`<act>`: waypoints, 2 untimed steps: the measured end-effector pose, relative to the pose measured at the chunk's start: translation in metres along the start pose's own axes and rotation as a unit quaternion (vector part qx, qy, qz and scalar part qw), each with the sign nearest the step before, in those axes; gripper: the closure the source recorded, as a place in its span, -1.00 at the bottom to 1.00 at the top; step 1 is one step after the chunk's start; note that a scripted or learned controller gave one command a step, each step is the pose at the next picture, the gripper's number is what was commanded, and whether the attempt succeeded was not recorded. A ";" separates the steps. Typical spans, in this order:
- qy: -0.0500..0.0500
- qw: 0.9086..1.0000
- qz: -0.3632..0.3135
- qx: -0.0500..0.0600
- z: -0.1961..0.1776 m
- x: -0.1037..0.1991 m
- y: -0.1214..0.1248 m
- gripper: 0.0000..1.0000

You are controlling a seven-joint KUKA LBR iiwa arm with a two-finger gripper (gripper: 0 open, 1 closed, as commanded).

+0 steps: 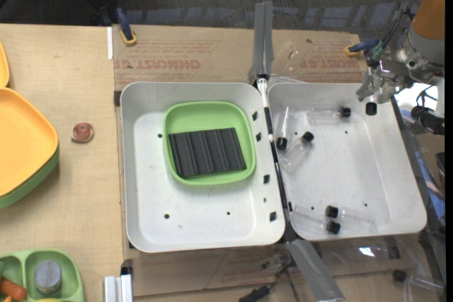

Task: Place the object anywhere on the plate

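Bins are sitting side by side on the bench, the left bin [141,216] and the right bin [396,201], their inner rims touching along the middle. Inside the left bin a green plate [207,118] is lying a little above centre, and a dark ribbed slab [207,152] is resting flat on it, covering most of its floor. In the right bin, clear tubes with black caps are lying scattered: one near the top [329,113], a pair toward the left wall [294,141], and two more by the lower rim [331,218].

At the right bin's upper right corner the arm is reaching in, and its gripper [375,85] is hanging over the rim there. Whether its jaws are spread or pressed together I cannot tell; nothing is visibly showing between them.

Judging from this, the task is sitting at its start: no tube is lying on the plate, and a grasp, a carry across the shared rim and a release all look to be waiting.
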State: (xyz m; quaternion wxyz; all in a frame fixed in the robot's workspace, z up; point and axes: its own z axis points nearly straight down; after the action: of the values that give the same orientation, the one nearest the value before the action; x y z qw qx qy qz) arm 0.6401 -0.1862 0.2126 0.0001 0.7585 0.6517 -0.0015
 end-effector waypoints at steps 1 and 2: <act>0.000 1.000 0.000 0.000 0.000 0.000 0.000 -1.00; 0.000 0.997 0.077 0.000 -0.047 0.021 -0.025 -1.00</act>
State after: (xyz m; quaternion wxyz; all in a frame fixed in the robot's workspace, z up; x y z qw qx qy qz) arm 0.6184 -0.1617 0.2598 0.0000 0.8062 0.5917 -0.0013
